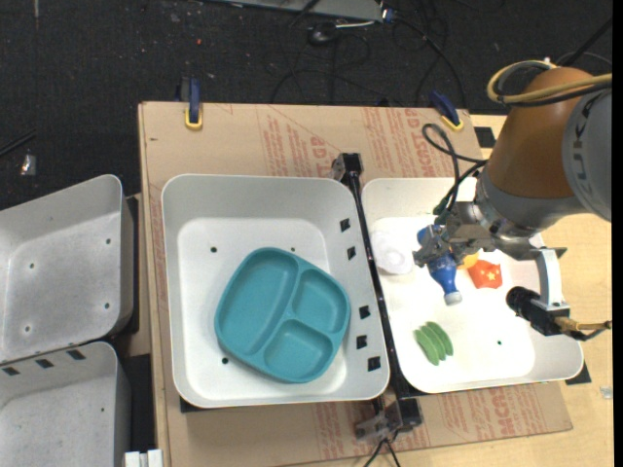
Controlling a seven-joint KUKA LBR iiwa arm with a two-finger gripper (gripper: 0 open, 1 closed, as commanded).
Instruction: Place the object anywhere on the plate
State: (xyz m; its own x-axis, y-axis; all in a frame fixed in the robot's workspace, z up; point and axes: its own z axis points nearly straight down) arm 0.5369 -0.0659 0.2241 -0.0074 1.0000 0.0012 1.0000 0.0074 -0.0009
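Faint red printing is seen on the cardboard sheet (292, 134) covering the bench, too small to be read. A smooth teal plate (282, 314) with three compartments lies in the left bin (185, 261), open white floor around it. In the right bin (545, 358), the tool (440, 251) is over a blue bottle-shaped object (446, 278); its state cannot be told. An orange-red piece (485, 275), a ridged green piece (434, 342) and a white round piece (391, 259) lie nearby.
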